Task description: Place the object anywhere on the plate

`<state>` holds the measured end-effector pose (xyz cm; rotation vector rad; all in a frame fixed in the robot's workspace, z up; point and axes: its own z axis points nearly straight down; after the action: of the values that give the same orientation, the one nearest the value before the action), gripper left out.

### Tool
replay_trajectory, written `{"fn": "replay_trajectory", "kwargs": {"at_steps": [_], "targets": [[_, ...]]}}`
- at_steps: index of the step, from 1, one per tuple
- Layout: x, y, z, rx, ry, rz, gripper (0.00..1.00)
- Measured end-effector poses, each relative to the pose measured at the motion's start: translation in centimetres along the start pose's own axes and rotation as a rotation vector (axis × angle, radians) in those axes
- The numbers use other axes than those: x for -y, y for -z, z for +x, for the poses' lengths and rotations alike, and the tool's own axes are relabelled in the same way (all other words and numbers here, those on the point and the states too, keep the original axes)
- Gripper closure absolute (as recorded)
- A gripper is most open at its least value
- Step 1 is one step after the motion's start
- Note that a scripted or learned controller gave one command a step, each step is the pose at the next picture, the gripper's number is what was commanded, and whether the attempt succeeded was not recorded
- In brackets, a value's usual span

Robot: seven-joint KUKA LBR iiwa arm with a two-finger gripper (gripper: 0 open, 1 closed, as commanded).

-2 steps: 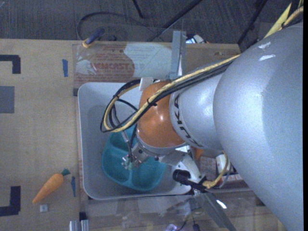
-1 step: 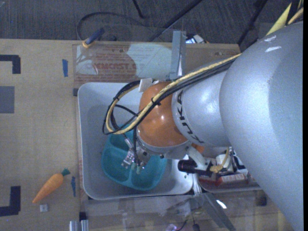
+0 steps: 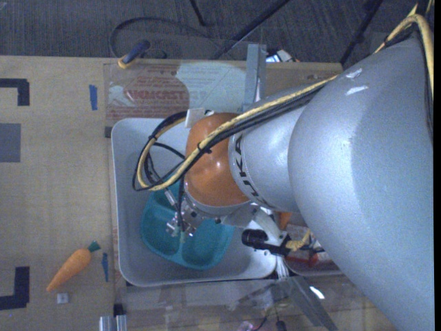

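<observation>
One gripper (image 3: 179, 224), small and metallic, hangs over the left part of a teal plate (image 3: 200, 250). Its tip is tiny and partly lost against the wrist above it, so I cannot tell whether it is spread or closed, and nothing can be made out in its grasp. The plate lies in the lower half of a shallow white bin (image 3: 127, 185), close to the bin's near wall.

Just above the gripper sits the orange band (image 3: 213, 164) of the wrist. Yellow and black cables (image 3: 148, 164) loop out from it over the bin's pale floor. Behind the band, the thick grey arm (image 3: 358, 178) widens toward the right and hides most of that side, including nearly all of the second bin (image 3: 279, 267). A few reddish and orange bits show at the arm's lower edge, too hidden to name.

A toy carrot (image 3: 69, 267), orange with a green top, lies on the wooden bench (image 3: 55, 185), outside the white bin and to its lower left, well apart from the plate. A short strip of blue tape (image 3: 105, 266) sits between the carrot and the bin. Dark carpet (image 3: 103, 5) lies beyond the bench's far edge.
</observation>
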<state>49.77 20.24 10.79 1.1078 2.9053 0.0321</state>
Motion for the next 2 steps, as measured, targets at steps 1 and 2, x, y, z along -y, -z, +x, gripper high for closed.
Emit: {"fn": "replay_trajectory", "kwargs": {"at_steps": [1, 2], "targets": [[0.3, -0.03, 0.01, 0.006, 0.097, -0.01, 1.0], [0.25, -0.05, 0.04, 0.006, 0.119, -0.013, 1.0]]}}
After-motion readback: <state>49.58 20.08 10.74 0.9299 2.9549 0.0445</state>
